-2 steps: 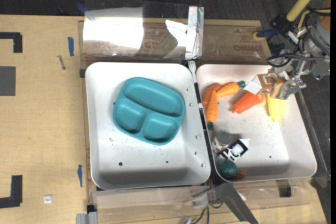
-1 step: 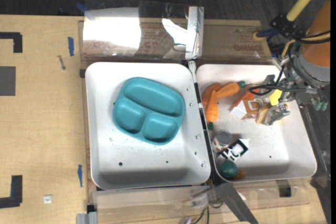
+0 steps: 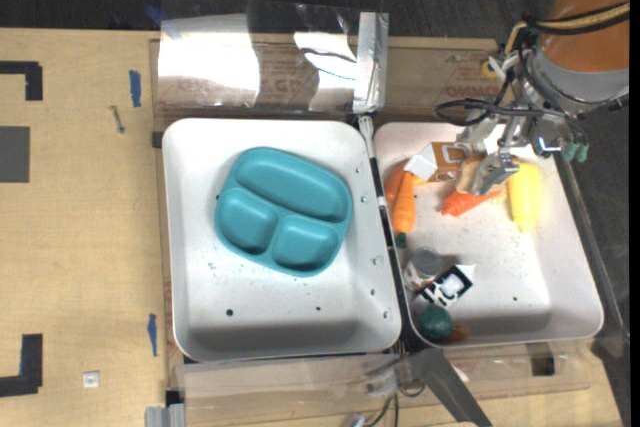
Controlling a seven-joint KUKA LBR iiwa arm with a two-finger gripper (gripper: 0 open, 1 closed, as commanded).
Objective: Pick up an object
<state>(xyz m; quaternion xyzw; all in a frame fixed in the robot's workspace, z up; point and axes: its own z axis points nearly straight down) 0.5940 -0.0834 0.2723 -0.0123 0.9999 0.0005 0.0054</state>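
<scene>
The two-finger gripper (image 3: 492, 177) is lowered into the right-hand shallow white bin (image 3: 560, 310), directly over a small orange-red wedge-shaped piece (image 3: 468, 202) and just beside a yellow elongated plastic object (image 3: 524, 195), apparently positioned for a grasp. Whether it grips anything cannot be determined. A teal three-compartment plastic tray (image 3: 283, 209) sits in the left-hand white bin (image 3: 200, 310).

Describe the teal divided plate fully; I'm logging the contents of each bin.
The teal divided plate is a rounded oblong of what looks like smooth matte plastic, with three compartments: one long one along its upper side and two smaller ones below. It lies flat and upright, turned at a slant, near the middle of the left bin, resting on the bin's floor. Its compartments look bare, and nothing else touches it.
</scene>
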